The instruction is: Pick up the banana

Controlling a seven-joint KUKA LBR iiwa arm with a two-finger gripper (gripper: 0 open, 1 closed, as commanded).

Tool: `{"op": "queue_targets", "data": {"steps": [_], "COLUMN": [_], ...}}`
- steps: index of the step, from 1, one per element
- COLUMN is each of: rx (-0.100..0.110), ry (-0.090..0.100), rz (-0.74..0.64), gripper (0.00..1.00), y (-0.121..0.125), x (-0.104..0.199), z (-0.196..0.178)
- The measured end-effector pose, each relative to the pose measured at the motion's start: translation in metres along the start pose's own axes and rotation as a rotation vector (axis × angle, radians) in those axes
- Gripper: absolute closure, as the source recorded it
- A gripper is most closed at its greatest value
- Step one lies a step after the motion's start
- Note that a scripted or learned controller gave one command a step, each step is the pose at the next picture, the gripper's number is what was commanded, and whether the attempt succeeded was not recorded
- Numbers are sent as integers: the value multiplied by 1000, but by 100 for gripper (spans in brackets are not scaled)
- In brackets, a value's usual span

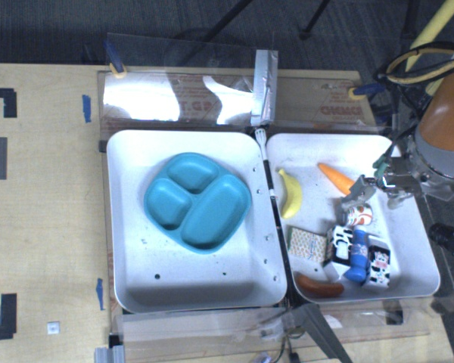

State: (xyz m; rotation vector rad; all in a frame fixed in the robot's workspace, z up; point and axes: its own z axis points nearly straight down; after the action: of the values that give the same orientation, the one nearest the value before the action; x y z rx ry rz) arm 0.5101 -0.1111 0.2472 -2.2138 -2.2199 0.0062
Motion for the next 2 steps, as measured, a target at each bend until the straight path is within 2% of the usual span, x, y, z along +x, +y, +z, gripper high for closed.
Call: {"op": "queue_targets", "data": {"steps": [1,2], "rx": [2,3], "ry": [0,0], "rz": [1,1], "gripper": [100,0], "y": [2,2], "x": [-1,-1], "z": [-7,-7]}}
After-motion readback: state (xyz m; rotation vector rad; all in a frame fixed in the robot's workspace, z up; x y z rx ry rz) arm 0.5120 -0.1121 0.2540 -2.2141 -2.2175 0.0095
